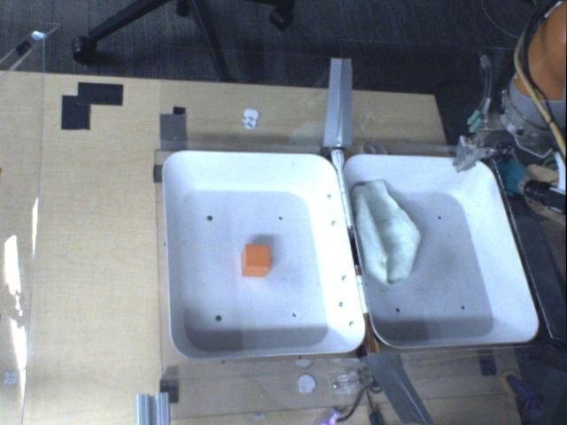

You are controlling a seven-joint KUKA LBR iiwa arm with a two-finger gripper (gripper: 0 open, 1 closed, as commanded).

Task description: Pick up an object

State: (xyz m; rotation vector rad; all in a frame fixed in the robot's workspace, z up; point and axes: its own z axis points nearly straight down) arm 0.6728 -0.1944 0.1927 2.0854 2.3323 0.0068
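**Arm parked at the far corner, two candidates waiting in the bins**

Here we are at the bench (97, 264), pale wood grain, and on it two shallow white bins side by side, smooth plastic with rounded corners. The right bin (461, 321) sits almost under the arm (540, 69); the left bin (213, 321) lies well beyond it, across the metal divider (339, 104).

The arm itself is up at the right bin's far corner, grey with that orange band, and the gripper (469, 149) pokes just over the rim there. From where I stand I can't tell if it's spread or pinched, too small and cluttered with cables.

Now, what's to grab? Nearest the tool is a crumpled cloth (385, 228), pale grey-green, soft and lumpy, lying against the divider side of the right bin. Its long axis runs away from the gripper's corner toward the near edge. So the reach goes inward and across the bin, I'd say, a short trip.

Farther off, in the middle of the left bin, sits a small orange block (256, 260), crisp-edged, squarish, probably rigid. Well apart from the tool, a longer haul.
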